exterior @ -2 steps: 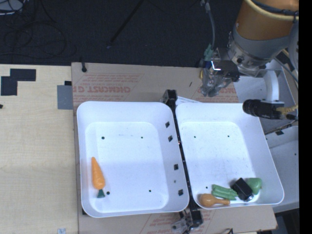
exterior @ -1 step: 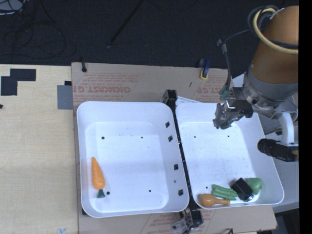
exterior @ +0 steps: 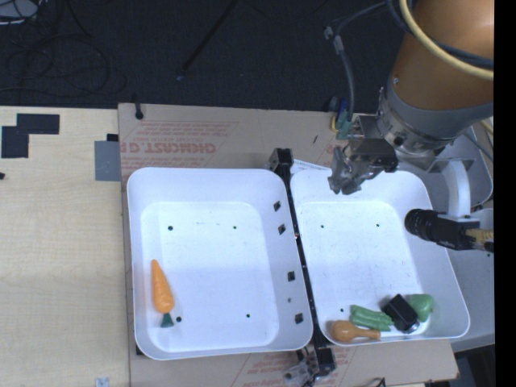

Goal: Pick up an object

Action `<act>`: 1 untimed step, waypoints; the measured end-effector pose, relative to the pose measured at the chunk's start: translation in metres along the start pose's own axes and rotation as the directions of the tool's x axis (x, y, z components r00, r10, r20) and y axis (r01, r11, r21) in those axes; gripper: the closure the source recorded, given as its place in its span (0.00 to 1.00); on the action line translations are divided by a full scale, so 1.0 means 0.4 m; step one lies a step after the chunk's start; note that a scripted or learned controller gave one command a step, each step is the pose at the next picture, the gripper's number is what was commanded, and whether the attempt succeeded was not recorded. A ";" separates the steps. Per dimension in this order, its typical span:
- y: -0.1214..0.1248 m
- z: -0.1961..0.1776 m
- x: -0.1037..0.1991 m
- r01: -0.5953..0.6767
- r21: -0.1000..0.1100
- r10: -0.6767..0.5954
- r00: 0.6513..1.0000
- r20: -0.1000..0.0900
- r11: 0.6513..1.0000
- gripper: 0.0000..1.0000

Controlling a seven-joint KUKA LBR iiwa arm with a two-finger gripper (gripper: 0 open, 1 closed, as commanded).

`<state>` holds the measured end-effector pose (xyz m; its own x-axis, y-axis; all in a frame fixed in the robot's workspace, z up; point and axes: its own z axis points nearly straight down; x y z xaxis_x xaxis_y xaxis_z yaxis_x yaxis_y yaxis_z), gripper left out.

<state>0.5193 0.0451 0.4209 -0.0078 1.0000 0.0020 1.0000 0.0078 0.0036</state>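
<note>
arm [exterior: 439, 63] reaches in over right bin [exterior: 379, 240] far edge | gripper [exterior: 348, 185] above far-left corner of right bin, finger opening can't be told, nothing seen held | left bin [exterior: 210, 208]: carrot [exterior: 161, 289] near-left corner | right bin near edge: green pieces [exterior: 372, 318], black block [exterior: 401, 313], orange pear-shaped piece [exterior: 351, 331]

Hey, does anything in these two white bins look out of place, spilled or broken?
Nothing stands out. An orange toy carrot lies alone in the left white bin. In the right white bin, a green toy vegetable, a small black block, a green rounded toy and an orange pear-shaped toy sit clustered by the near wall. No visible spill or damage.
</note>
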 end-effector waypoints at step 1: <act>0.033 -0.310 0.061 -0.003 -0.008 0.003 1.000 0.000 1.000 1.00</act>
<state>0.5319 0.0695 0.5451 -0.0044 1.0000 0.0018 0.9999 0.0044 0.0115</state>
